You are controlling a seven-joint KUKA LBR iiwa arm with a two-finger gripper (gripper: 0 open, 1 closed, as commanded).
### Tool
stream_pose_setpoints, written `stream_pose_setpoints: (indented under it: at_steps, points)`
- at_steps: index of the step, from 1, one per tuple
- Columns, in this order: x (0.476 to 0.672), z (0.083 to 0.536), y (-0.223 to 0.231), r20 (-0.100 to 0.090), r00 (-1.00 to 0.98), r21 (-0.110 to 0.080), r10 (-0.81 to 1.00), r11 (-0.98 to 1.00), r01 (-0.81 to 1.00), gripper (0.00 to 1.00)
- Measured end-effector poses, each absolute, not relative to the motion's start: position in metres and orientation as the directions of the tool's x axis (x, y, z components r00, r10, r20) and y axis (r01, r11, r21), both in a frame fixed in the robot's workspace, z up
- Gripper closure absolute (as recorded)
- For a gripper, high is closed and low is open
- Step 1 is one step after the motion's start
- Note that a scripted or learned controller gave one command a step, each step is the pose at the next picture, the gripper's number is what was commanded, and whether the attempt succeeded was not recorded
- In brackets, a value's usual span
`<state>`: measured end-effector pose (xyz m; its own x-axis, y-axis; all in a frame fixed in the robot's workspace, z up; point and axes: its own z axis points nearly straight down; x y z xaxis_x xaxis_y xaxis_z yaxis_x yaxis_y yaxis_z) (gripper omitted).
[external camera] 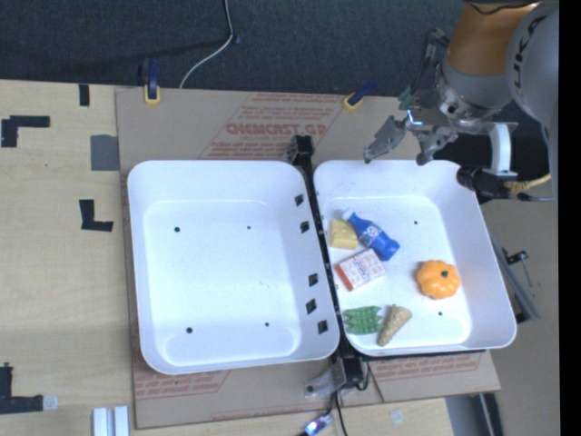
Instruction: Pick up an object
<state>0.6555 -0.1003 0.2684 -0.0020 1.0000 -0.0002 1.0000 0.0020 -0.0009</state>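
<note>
My gripper (400, 146) hangs above the far rim of the right bin (472, 207), open, with nothing between its two dark fingers. Below it, in that bin, lie a blue bottle (373, 235), a yellow block (342, 234), a red-and-white packet (360, 269), an orange pumpkin-like toy (438, 279), a green item (362, 319) and a tan cone (393, 323). All of them rest on the bin floor, well apart from the gripper.
The left bin (154, 243) stands beside the right one, joined by a black hinge strip (313, 243). Both sit on a cardboard sheet (263, 125). A white cable (213, 48) runs across the dark back area.
</note>
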Motion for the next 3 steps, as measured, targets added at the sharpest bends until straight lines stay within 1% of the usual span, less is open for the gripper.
stream_pose_setpoints:
  at_steps: [1, 2, 3]
  points:
    - [0.614, 0.176, -0.112, 0.001, 0.001, -0.012, 1.0, -0.001, 1.0, 0.0]
    - [0.599, 0.083, -0.093, 0.0, -0.001, -0.005, 1.0, 0.001, 1.0, 0.0]
    - [0.6, 0.097, -0.093, 0.001, -0.002, -0.003, 1.0, 0.002, 1.0, 1.0]
